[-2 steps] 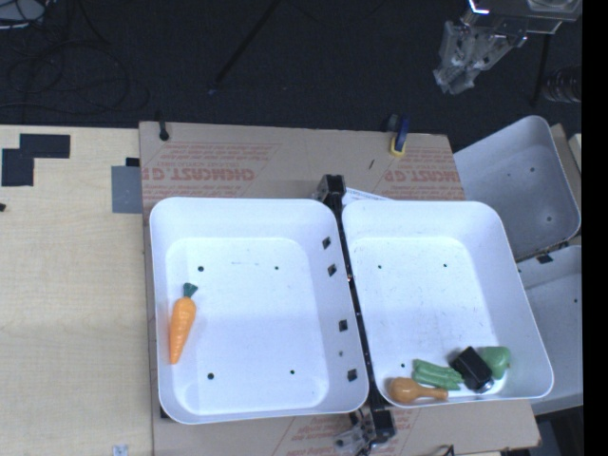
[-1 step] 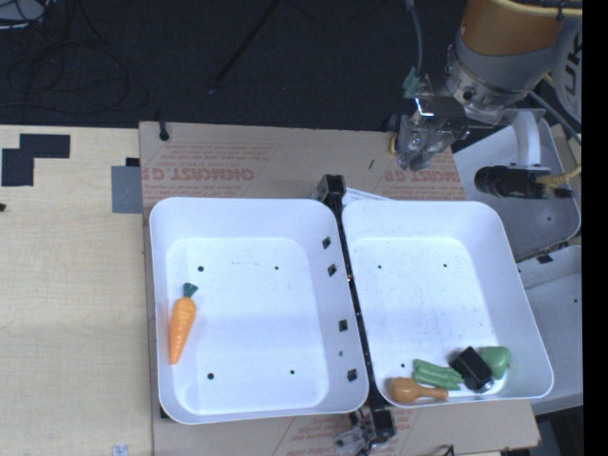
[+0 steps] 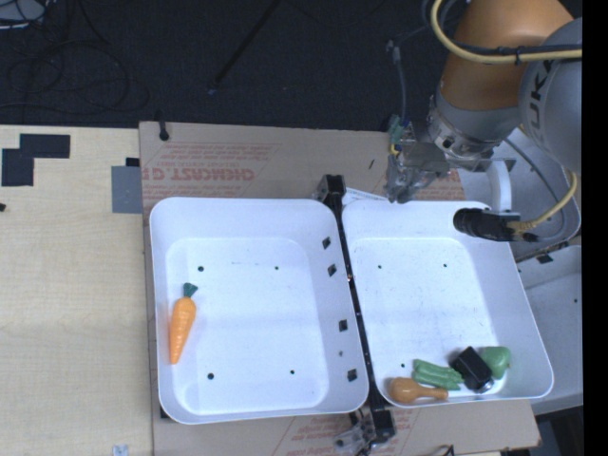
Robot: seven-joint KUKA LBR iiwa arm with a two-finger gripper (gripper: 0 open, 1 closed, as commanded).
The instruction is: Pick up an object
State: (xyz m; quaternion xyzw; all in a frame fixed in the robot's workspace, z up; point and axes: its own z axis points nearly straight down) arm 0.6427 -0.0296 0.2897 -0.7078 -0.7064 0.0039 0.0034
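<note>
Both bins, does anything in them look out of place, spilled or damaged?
Nothing stands out. A toy carrot lies alone in the left bin. The other items are huddled in the right bin's near corner, some touching. The end effector is above the right bin's far edge.

Both white bins (image 3: 247, 221) look like smooth, slightly glossy plastic, resting on matt brown cardboard (image 3: 266, 155); the carrot (image 3: 180, 323) inside the left bin looks plastic.

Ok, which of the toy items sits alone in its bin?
The orange carrot, by the left wall of the left bin. The green, black and tan pieces are all bunched together in the right bin's near corner.
</note>
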